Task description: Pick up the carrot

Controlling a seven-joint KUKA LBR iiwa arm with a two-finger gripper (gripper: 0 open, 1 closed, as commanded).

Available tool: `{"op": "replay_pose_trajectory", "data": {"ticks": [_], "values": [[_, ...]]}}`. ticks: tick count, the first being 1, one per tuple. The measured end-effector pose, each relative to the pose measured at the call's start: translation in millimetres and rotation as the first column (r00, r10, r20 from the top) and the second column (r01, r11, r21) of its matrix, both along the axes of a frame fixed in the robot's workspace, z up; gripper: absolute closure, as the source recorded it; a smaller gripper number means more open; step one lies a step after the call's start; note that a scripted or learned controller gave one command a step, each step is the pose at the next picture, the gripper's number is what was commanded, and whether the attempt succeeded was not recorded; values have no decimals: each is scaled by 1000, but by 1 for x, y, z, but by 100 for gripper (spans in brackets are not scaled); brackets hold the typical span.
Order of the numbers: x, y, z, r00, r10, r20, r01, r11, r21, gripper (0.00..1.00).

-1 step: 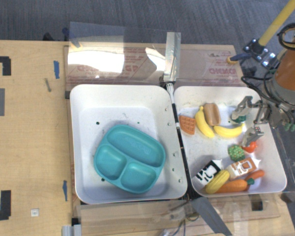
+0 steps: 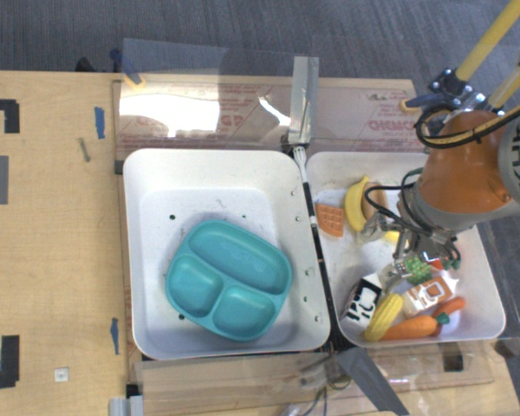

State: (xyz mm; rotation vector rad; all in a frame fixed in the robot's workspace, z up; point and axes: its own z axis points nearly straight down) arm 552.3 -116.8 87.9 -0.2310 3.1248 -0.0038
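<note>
Look to the right bin (image 2: pixel 494 306): the carrot (image 2: pixel 410 328) lies along its near wall at about five o'clock in the bin, orange body running left to right with its green top (image 2: pixel 443 319) at the right end. Just left of it, touching or nearly so, you have a yellow corn cob (image 2: pixel 384 314) tilted up toward one o'clock, and beside that a small black-and-white carton (image 2: pixel 361 301). Above the carrot sits a white and orange packet (image 2: pixel 432 293). The end effector (image 2: pixel 419 258) hangs over the middle of this bin, at roughly twelve o'clock from the carrot and apart from it; its tips are lost in clutter, so you cannot tell from this view whether it is apart or together. A banana (image 2: pixel 357 204) lies at ten o'clock from the end effector, with an orange waffle-patterned piece (image 2: pixel 330 219) to its left against the dividing wall. In the left bin (image 2: pixel 147 232) you see a teal divided plate (image 2: pixel 230 277) resting on the floor of the bin, toward six o'clock. Both bins stand on the table (image 2: pixel 43 232).
</note>
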Motion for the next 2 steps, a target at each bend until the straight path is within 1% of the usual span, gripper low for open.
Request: {"op": "replay_pose_trajectory", "data": {"ticks": [1, 2], "values": [[19, -48, -1, 939, -344, 0, 344, 939, 3, 0], [106, -108, 11, 940, -342, -9, 342, 940, 1, 0]]}}
